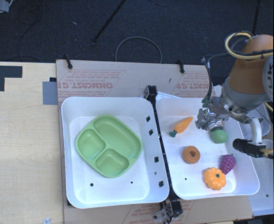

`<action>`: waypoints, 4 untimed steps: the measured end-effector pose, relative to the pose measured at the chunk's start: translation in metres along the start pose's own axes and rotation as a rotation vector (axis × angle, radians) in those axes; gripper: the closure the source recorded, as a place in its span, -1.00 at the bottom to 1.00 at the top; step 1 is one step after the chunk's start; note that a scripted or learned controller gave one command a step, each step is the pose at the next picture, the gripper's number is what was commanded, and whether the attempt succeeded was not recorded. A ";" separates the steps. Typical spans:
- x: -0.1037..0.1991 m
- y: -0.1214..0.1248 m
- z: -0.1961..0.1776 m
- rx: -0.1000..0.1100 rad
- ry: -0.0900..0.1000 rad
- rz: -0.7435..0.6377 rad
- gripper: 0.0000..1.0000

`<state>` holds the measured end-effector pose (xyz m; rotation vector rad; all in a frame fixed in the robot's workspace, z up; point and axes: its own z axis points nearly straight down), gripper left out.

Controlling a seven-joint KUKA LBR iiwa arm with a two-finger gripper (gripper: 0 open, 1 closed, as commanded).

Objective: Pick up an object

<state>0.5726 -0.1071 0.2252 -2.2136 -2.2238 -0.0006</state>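
A green ball, partly covered by the gripper, lies in the right-hand white bin near its far right side, with the metal fingers directly above and touching its upper edge; whether they are spread or closed around it cannot be made out. The grey arm with its orange band is cut off at the frame's right. In the same bin lie a toy carrot, a brown doughnut, a purple bunch of grapes and an orange pumpkin, all apart from each other. The left bin holds a green divided plate. Both bins rest on brown cardboard printed in red with upside-down lettering too small to read with confidence, laid on a pale wooden bench. Beyond it, dark carpet carries loose cables.
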 end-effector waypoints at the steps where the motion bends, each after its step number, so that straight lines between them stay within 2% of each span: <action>1: 0.056 -0.004 -0.010 0.001 0.000 0.000 1.00; 3: 0.156 -0.028 -0.008 0.003 -0.001 0.000 1.00; 4: 0.215 -0.020 0.004 0.002 -0.002 0.000 1.00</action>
